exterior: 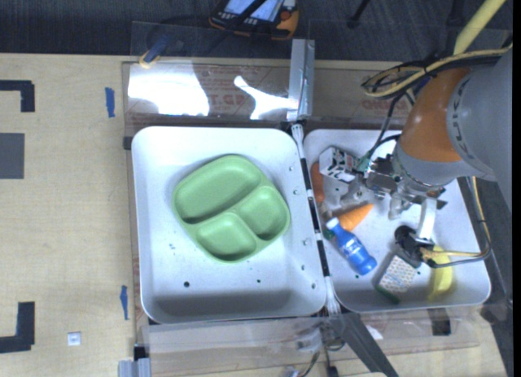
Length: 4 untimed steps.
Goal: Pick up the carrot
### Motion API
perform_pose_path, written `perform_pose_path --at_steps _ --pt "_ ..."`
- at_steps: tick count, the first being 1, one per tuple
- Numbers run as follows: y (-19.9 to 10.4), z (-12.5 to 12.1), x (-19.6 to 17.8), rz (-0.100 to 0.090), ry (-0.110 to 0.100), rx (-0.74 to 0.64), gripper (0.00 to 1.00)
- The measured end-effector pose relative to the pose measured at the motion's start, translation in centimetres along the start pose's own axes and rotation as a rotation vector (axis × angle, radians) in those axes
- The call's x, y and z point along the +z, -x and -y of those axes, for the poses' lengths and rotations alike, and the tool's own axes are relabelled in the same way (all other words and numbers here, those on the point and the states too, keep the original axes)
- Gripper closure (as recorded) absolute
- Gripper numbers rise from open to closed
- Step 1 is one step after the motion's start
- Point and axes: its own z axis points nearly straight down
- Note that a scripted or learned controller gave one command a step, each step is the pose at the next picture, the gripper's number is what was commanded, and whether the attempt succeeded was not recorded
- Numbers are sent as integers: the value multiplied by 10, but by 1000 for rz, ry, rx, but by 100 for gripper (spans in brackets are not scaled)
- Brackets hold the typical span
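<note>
So the carrot [355,217] is sitting in the right bin [472,286], up in its left half, with a blue bottle [353,247] right at its 6 o'clock, near enough that they may be touching. There's another sliver of orange near the divider around 10 o'clock from it, could be more carrot or something else, too small to call.

The gripper [352,195] is parked pretty much on top of it, with the carrot poking out at roughly 6 o'clock from the metal bits. Honestly can't tell if the pincer is spread or pinched, the wrist hardware hides the tips.

The carrot's long axis runs about 2 o'clock to 8 o'clock, fatter end toward 2, I think. My read: any grab should close across that line, not along it, and the bottle next door is what might get bumped.

Over in the left bin [155,278] there's a green divided plate [231,206], and a banana [442,273] sits in the right bin's lower right.
</note>
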Motion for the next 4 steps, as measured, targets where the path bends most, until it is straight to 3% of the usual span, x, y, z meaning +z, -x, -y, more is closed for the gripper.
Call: perform_pose_path --at_steps 1,2,3,4 --pt "0 -1 -8 0 -1 1 100" --pt "-34 15 -108 1 2 30 100" --pt "-80 14 -75 1 -2 120 100" --pt "-80 14 -76 1 -2 120 0"
